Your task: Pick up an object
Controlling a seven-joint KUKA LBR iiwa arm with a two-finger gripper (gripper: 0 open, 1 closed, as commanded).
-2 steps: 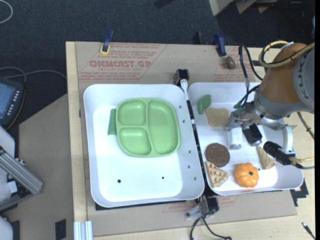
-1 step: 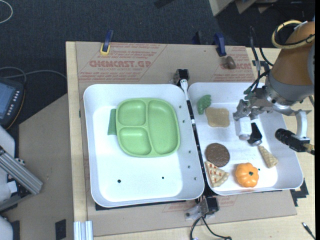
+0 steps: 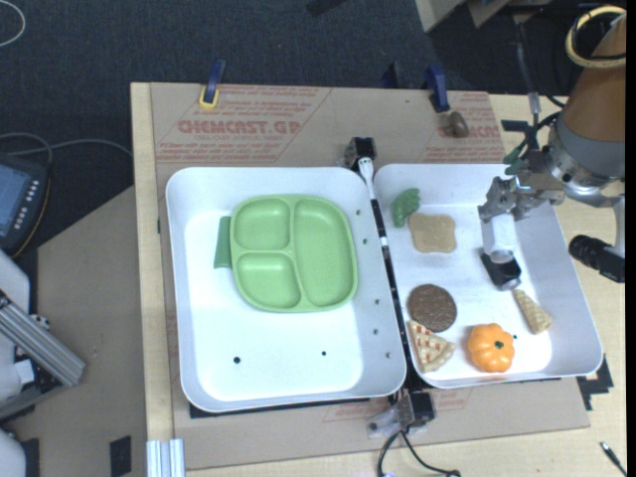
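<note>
Nearest the camera, at the right bin's front edge, sit one round orange toy pumpkin (image 3: pixel 491 348) and one checkered triangular toy pizza slice (image 3: pixel 430 345), just apart.

By size: two shallow white plastic bins stand side by side on the cardboard-covered bench (image 3: pixel 288 117). The left bin (image 3: pixel 199 296) carries one light-green three-compartment plastic plate (image 3: pixel 294 251), toward its back and right. The right bin (image 3: pixel 571 296) holds six toy foods: along its left side, one dark brown round patty (image 3: pixel 432 306) with one tan bread slice (image 3: pixel 433 233) behind it, and one green leafy piece (image 3: pixel 404 207) in the back left corner. One cream-coloured cone (image 3: pixel 533 312) lies near the right edge.

The grey arm's two-finger gripper (image 3: pixel 502 268) reaches down between bread and cone; whether its fingers are spread or pressed together cannot be told. No food touches it.
</note>
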